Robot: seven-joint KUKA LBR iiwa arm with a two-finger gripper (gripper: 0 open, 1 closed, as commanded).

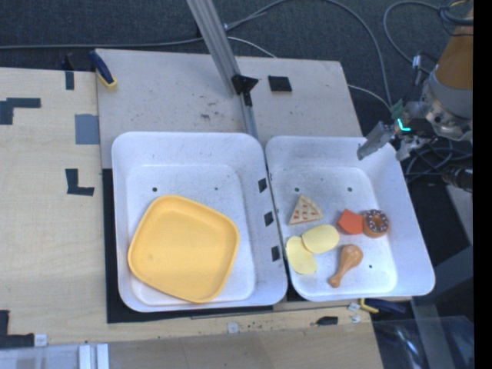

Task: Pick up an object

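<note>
Orange block (350, 221) well below hand (378, 140)

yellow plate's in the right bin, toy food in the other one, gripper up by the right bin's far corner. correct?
Bins are swapped. The camera view shows the yellow plate in the left bin and the toy food, including the pizza slice and drumstick, in the right bin. The gripper is by the right bin's far corner, as you said.

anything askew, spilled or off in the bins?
Nothing stands out. The square yellow plastic plate lies flat in the left white bin. The toy foods, including the pizza slice and drumstick, sit inside the right white bin. Nothing spilled.
</note>
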